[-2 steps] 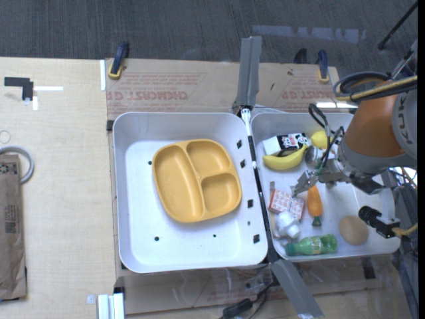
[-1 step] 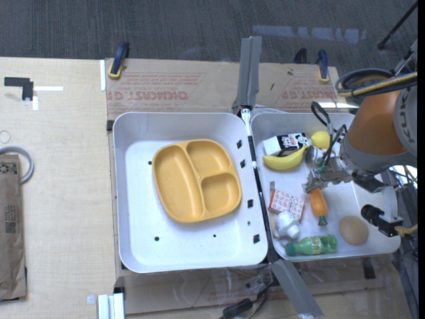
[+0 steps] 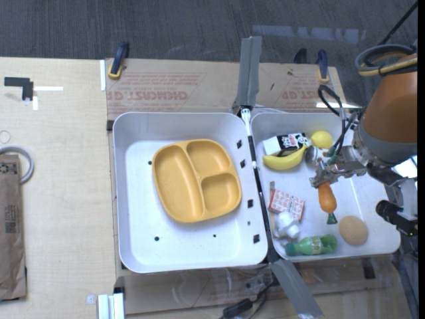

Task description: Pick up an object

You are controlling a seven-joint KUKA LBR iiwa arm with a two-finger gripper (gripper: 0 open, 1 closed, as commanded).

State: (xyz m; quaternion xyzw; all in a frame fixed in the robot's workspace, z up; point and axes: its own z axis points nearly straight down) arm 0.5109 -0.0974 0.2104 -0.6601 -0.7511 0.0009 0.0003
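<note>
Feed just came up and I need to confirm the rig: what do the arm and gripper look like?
The arm is bulky and rounded, orange above the wrist with grey below. Black and yellow cables loop around it. The gripper is small, metallic and grey.

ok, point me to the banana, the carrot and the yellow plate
banana (image 3: 285, 161): camera view, middle of its curve
carrot (image 3: 327, 199): camera view, orange body
yellow plate (image 3: 174, 181): camera view, floor of its long compartment

Divided plate (image 3: 196, 179) in left bin (image 3: 133, 198), banana (image 3: 284, 160) and carrot (image 3: 327, 199) in right bin (image 3: 378, 234)
</note>
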